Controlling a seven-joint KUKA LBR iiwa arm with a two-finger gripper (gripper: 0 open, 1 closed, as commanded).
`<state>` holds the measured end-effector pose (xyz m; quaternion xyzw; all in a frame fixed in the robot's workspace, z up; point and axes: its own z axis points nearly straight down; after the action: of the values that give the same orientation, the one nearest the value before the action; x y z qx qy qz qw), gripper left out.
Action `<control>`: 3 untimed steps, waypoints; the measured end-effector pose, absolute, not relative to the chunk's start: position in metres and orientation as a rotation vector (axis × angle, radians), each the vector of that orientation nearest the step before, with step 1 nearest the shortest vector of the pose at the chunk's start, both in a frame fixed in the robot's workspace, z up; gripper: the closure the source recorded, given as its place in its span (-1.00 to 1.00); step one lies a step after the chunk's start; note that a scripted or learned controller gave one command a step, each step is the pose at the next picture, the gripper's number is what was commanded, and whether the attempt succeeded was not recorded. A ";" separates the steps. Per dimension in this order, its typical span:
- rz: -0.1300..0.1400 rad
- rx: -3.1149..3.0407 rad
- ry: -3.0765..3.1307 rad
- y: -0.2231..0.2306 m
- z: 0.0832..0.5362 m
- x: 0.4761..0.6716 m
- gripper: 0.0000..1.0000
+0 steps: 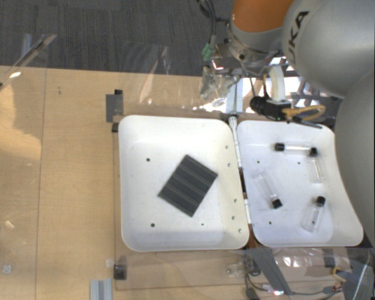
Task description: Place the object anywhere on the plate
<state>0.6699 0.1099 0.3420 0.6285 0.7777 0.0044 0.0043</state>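
Note:
A dark grey ridged plate (188, 185) lies turned at an angle in the middle of the left bin (135, 222). Several clear vials with black caps lie in the right bin (345, 234): one (293, 148) near the back, one (268, 191) at the left middle, one (313, 214) at the front right. My gripper (220, 88) hangs above the back edge of the bench, just behind the gap between the two bins, well away from the plate. Glare and clear plastic blur its tip.
The arm's grey body (340, 47) and orange band (261, 12) fill the upper right. Cables and a black fitting (275, 108) hang over the right bin's back rim. Clear plastic sheeting borders the bins.

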 end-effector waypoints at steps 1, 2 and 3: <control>0.012 1.970 2.438 0.110 0.342 0.670 -1.00; 0.003 2.145 2.295 0.189 0.225 0.665 -1.00; 0.010 2.135 2.299 0.191 0.237 0.666 1.00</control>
<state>0.6662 0.1906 0.2371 0.6805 0.7328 0.0033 0.0023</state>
